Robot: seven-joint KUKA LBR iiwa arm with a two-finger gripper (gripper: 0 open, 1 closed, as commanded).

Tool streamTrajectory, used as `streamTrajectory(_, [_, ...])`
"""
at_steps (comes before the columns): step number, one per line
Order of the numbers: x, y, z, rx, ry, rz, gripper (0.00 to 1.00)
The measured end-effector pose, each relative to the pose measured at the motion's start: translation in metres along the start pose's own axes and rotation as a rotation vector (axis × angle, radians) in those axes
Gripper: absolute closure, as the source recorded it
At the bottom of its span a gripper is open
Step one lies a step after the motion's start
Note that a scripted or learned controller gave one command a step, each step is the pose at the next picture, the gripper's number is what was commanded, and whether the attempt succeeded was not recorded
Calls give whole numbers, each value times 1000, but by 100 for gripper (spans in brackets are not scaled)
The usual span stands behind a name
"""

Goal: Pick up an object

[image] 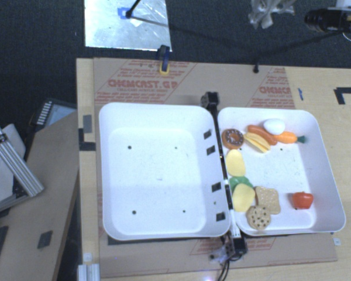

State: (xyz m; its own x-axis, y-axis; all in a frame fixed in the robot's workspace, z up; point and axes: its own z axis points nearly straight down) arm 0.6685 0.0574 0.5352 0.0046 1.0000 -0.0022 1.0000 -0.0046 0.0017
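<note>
1. The surface (pixel 316 86) carried two white bins side by side, the left bin (pixel 158 168) and the right bin (pixel 324 174).
2. The right bin held toy food: a donut (pixel 232 137), an egg (pixel 274 126), a carrot (pixel 286 137), a tomato (pixel 302 200), bread (pixel 268 199) and a cookie (pixel 258 217).
3. The gripper (pixel 269 7) hung at the top edge, blurred, perhaps empty; I could not tell how its jaws stood.

The bench (pixel 58 174) spans the frame's lower part, topped by a brown printed board (pixel 181 78). Two white bins lie on the board side by side: the left bin (pixel 158 171) at centre, the right bin (pixel 316 174) touching it toward the right edge. A yellow clamp (pixel 164 60) sits at the board's upper edge.
</note>
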Motion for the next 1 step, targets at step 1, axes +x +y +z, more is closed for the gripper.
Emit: streamTrajectory(1, [-11, -107, -3, -2, 4, -6, 100])
